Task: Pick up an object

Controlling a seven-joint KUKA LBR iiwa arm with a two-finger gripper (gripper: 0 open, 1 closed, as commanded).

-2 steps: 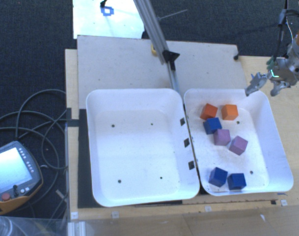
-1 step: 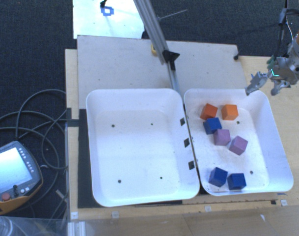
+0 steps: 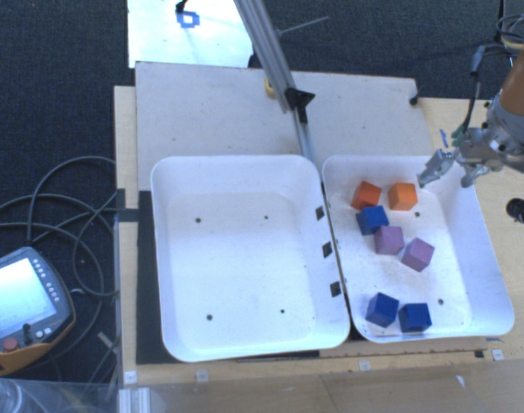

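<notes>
Two blue cubes (image 3: 397,311) sit nearest the camera, side by side at the near end of the right bin (image 3: 490,269), and beyond them, toward the bin's far end, lie two purple cubes (image 3: 403,247), another blue cube (image 3: 372,219) and two orange cubes (image 3: 385,196). With nothing between its fingers, the end effector (image 3: 452,172) hangs spread above the right bin's far rim — just beyond the right-hand orange cube (image 3: 403,196). That cube looks the best target: it is closest to the end effector and has a gap on the side away from its orange neighbour. A good pick would centre over it, turn the fingers to straddle two free faces, descend straight, and avoid the bin's far wall — the tighter cluster by the purple cubes risks nudging neighbours
</notes>
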